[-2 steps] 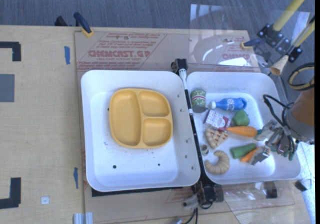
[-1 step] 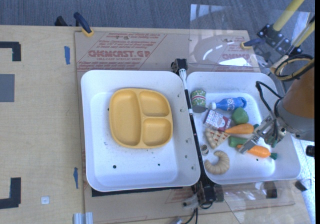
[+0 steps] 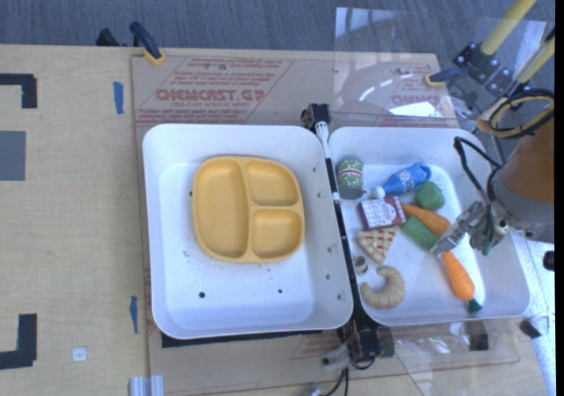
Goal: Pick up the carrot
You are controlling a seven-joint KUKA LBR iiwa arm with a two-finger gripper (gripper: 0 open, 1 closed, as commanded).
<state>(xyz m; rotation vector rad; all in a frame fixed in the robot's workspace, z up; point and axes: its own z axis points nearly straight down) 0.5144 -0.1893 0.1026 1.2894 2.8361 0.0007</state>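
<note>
The carrot (image 3: 457, 276) lies in the right bin (image 3: 506, 308), near its right wall and towards the front, with its orange body slanted and its small green end pointing to the front right corner. The gripper (image 3: 462, 237) is just above the upper end of the carrot, very close to it or maybe touching it; the view is not sharp enough to decide. If its fingers are spread or pressed together, I cannot tell, and the carrot is not seen between them.

Just beside the gripper, to the left, there is a second orange piece (image 3: 426, 219) lying across a green vegetable (image 3: 419, 233). Behind them sit a rounder green item (image 3: 431, 196) and a blue bottle (image 3: 404, 179) lying on its side. Further left are a small red and white packet (image 3: 382, 212), a green can (image 3: 350, 175) standing upright near the dividing wall, a pizza slice (image 3: 376, 242), and a croissant (image 3: 384, 287) at the front.

The left bin (image 3: 167, 235) holds a yellow plate (image 3: 248, 208) with three compartments. Both bins stand on a cardboard sheet (image 3: 211, 90) over the wooden bench (image 3: 66, 209).
</note>
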